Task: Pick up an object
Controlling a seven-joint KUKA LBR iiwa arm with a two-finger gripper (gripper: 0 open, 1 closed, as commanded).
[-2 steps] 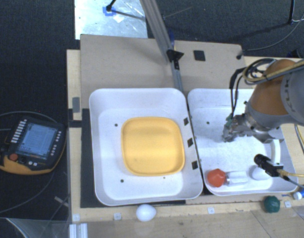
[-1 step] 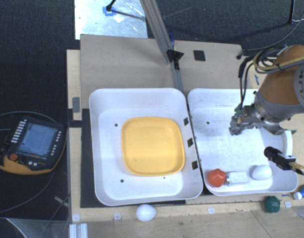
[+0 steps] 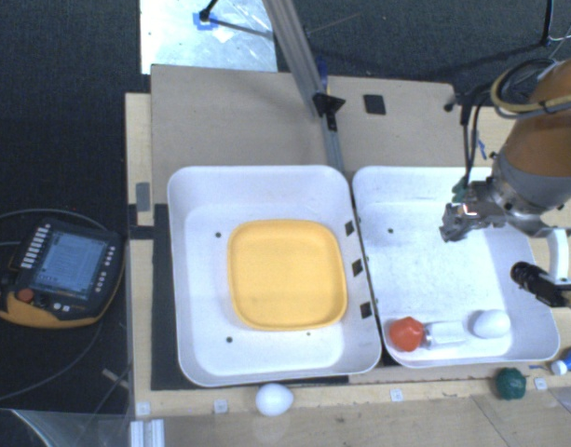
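Along the right bin's (image 3: pixel 397 203) six o'clock edge lie an orange ball (image 3: pixel 405 333), a clear tube (image 3: pixel 445 334) and a white egg (image 3: pixel 491 324), one of each. They sit toward six o'clock from the gripper (image 3: pixel 457 223), well apart; its grip cannot be told. One yellow plate (image 3: pixel 287 274) sits in the left bin (image 3: pixel 197 250). Another white egg (image 3: pixel 274 399) lies outside.
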